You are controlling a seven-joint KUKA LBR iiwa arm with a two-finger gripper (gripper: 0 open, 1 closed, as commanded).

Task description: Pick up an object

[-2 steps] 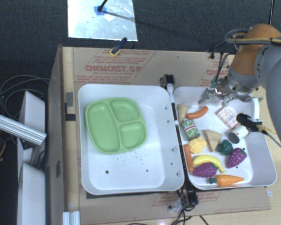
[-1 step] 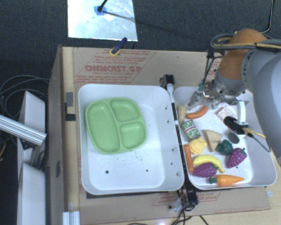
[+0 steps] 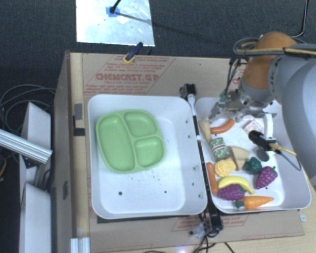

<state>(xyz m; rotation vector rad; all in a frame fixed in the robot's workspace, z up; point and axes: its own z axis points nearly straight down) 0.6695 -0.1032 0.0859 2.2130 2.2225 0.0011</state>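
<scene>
The right white bin [image 3: 297, 186] holds several toy foods. An orange-red sausage [image 3: 223, 126] lies near its far left, with a pale wedge [image 3: 204, 130] beside it and a green-labelled can [image 3: 218, 147] just in front. Closer to the front are a corn cob [image 3: 225, 167], a banana [image 3: 235, 182], two purple grape bunches [image 3: 230, 193] [image 3: 266, 176], a green broccoli [image 3: 252, 165] and two carrots [image 3: 258, 200] [image 3: 210, 176]. My gripper [image 3: 225, 108] is low over the bin's far left corner, just beyond the sausage. Nothing shows in its grasp.
The left white bin [image 3: 147, 199] carries a green divided plate [image 3: 130, 140]. A black clip [image 3: 188, 91] sits at the far end of the rim between the bins. A white and red packet [image 3: 251, 124] lies near the wrist. The grey arm [image 3: 300, 99] covers the right bin's far right.
</scene>
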